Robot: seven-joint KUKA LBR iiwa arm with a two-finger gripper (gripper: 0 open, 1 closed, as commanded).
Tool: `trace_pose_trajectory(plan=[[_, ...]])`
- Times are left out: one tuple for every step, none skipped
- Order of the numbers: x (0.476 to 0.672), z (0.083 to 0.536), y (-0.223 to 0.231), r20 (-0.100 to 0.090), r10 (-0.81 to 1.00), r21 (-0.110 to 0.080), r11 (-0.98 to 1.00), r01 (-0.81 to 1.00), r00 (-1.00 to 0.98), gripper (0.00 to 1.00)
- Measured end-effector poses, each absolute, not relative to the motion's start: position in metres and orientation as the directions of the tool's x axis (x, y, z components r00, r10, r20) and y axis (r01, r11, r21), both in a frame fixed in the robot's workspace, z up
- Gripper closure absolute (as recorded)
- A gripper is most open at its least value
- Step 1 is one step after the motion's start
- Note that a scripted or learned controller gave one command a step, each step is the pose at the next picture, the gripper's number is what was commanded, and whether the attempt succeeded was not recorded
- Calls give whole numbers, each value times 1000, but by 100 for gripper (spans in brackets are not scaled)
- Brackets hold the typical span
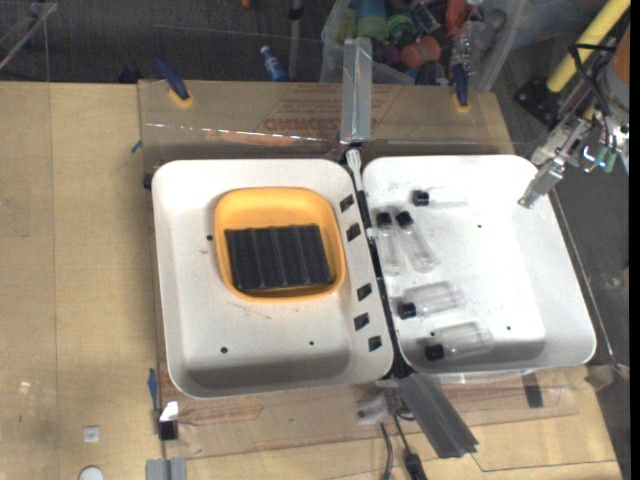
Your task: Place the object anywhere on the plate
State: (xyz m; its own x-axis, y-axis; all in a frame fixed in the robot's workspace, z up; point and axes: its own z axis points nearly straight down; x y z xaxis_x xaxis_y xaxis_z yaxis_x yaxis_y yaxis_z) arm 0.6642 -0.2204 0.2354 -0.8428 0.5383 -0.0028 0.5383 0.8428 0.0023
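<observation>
An orange-yellow plate with rounded corners lies in the left bin. A black ribbed rectangular object rests flat on the plate, covering most of its floor. Several clear vials with black caps lie scattered in the right bin, such as a vial near the back, a vial lower down and a vial near the front wall. My gripper hangs over the right bin's back right corner, far from the plate, with nothing seen in it.
A row of black clips runs along the divider between the bins. A clear tub of colourful toys stands behind the bench. Blue clamps hold the back board. A grey bar sticks out at the front.
</observation>
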Motion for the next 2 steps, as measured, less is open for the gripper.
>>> trace_pose_trajectory(plan=[[662,238,-214,-4,374,2,927,374,-927,0],[662,234,-217,-4,282,1,959,282,-959,0]])
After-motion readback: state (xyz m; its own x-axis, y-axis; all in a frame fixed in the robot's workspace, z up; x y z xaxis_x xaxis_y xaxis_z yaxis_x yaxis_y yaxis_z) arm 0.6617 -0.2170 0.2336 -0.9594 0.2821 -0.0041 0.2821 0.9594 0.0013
